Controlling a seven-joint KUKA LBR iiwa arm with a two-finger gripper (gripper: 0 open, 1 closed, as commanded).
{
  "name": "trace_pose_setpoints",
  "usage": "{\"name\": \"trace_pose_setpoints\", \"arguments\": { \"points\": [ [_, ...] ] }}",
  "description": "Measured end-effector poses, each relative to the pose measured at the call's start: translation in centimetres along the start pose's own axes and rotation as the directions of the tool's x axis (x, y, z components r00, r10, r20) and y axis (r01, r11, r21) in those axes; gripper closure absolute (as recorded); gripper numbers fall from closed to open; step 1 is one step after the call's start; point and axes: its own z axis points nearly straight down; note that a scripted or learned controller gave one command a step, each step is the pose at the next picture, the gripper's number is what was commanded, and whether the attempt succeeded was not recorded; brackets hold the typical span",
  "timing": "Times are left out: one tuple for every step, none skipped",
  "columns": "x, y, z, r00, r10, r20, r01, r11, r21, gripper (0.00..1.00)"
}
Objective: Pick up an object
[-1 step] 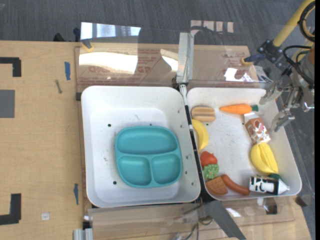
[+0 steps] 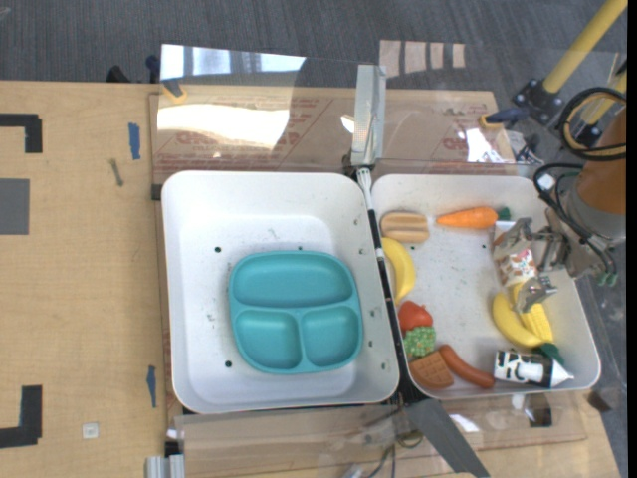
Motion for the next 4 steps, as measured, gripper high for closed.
{"name": "trace_pose_setpoints", "arguments": {
  "points": [
    [2.0, 7.4, 2.0, 0.991, 0.134, -0.004, -0.134, 0.991, -0.005, 0.0],
    [-8.6, 6.5, 2.1, 0.959, 0.278, -0.048, -0.278, 0.96, 0.0, 0.0],
    [-2.8, 1.2, 2.2, 0.945, 0.327, -0.009, -0.327, 0.945, -0.001, 0.0],
    [-3.3, 1.3, 0.8, 0.946, 0.323, 0.007, -0.323, 0.946, 0.0, 1.0]
  ]
}}
